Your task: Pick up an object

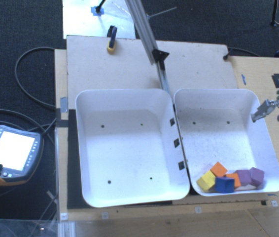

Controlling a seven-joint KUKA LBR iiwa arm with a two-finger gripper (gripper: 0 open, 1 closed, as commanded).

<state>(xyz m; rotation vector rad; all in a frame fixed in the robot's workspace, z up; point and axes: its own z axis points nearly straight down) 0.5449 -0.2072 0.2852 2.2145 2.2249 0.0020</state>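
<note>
Several small blocks lie bunched in the near right corner of the right bin (213,132): a yellow block (206,180), a blue block (224,184), an orange block (219,169), a second orange block (233,178) and two purple blocks (244,177) (257,175). My gripper (270,108) pokes in from the right edge of the view, hovering at the right bin's right rim, well above and behind the blocks. Nothing shows in its grasp. The rest of the arm is cut off by the frame.
The left bin (124,147) stands beside the right one, the two rims touching. A slanted metal pole (144,28) runs down to the bins' shared back corner. A teach pendant (9,154) with cables lies off the bench to the left. A small yellow and blue clamp (111,38) sits on the board behind.
</note>
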